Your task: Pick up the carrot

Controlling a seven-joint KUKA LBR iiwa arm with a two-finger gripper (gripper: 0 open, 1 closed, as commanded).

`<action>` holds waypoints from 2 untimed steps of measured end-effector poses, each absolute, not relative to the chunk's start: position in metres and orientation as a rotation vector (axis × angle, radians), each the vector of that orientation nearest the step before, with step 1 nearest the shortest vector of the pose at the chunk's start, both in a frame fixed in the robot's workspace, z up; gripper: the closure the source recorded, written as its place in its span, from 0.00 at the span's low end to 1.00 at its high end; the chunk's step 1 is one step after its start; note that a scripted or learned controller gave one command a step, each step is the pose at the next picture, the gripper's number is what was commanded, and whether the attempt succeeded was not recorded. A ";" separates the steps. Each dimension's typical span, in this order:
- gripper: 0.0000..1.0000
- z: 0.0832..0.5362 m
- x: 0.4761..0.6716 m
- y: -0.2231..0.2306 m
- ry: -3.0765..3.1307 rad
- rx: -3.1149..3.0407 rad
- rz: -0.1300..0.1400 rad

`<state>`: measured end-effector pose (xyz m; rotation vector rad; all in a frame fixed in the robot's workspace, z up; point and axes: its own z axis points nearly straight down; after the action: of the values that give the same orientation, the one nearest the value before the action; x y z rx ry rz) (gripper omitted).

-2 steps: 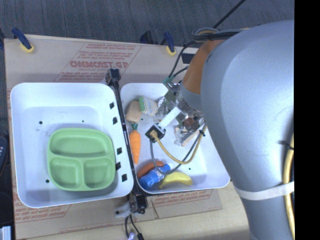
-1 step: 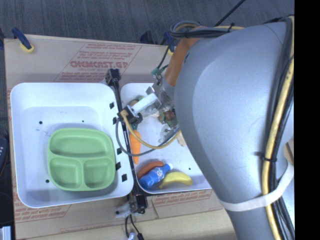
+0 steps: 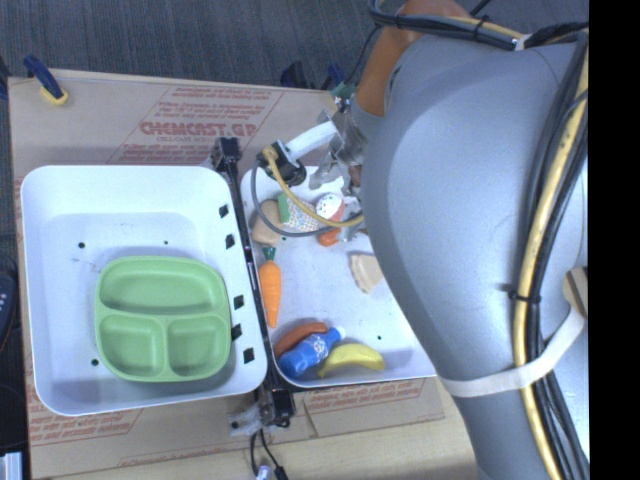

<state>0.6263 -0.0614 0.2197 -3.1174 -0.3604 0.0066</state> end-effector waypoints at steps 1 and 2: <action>0.00 0.191 0.627 -0.063 -0.326 -3.121 0.010; 0.00 0.191 0.590 -0.020 -0.357 -3.117 0.010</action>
<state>0.5901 -0.0203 0.1910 -3.1173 -0.3569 0.0101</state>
